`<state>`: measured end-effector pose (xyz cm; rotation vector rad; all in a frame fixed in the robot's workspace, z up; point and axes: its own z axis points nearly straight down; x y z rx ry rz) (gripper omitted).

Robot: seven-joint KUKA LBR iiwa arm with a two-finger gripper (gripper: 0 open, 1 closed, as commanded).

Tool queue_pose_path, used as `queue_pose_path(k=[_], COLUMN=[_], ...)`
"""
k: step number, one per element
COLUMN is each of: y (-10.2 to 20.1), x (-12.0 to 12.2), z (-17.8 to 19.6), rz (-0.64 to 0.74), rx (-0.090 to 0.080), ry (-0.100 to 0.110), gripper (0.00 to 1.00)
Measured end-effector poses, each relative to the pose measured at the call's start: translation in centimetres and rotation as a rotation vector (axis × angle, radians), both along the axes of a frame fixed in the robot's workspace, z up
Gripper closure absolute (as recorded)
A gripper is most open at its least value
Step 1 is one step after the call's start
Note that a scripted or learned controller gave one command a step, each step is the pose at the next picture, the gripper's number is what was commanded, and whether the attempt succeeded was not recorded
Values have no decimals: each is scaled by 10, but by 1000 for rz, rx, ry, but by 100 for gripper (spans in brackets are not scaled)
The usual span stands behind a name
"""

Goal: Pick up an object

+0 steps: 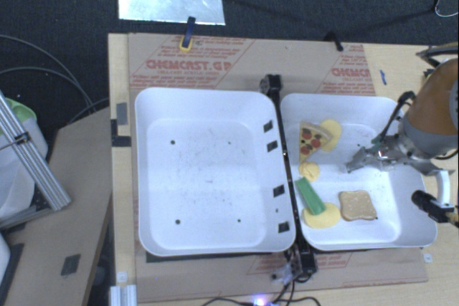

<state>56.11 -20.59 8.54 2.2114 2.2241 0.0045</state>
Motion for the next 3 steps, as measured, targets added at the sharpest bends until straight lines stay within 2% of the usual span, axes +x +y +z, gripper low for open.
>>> queue_pose_path(k=[1,2,3], y=[149,82,78], x=[32,52,98], z=[106,41,0], rz=[14,-8,1], rx=[7,0,3], ry=[-9,5,4], gripper=[0,0,0])
